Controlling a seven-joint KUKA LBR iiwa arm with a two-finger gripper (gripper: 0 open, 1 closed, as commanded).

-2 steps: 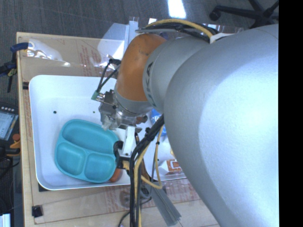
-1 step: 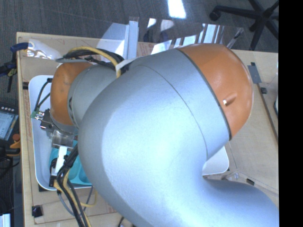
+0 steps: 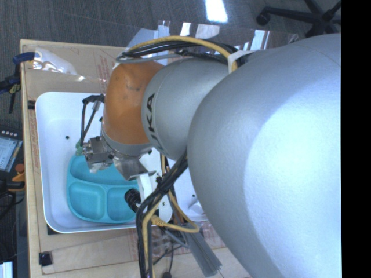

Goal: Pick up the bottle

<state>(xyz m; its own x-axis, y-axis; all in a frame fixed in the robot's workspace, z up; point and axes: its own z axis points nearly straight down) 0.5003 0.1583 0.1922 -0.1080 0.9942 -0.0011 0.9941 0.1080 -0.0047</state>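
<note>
My grey arm with its orange band point(image 3: 130, 106) covers most of the camera view and reaches down into the left white bin point(image 3: 52, 126). The gripper point(image 3: 95, 155) sits low over the top edge of a turquoise divided tray point(image 3: 95, 201) lying in that bin. The wrist body and cables hide the fingertips. A small green bit point(image 3: 78, 148) peeks out just left of the gripper; what it belongs to cannot be made out.
The arm hides the right bin apart from a sliver of white point(image 3: 194, 204). Crumpled clear plastic point(image 3: 52, 65) lies on the wooden bench behind the left bin. Cables point(image 3: 156, 213) hang from the wrist in front of the tray.
</note>
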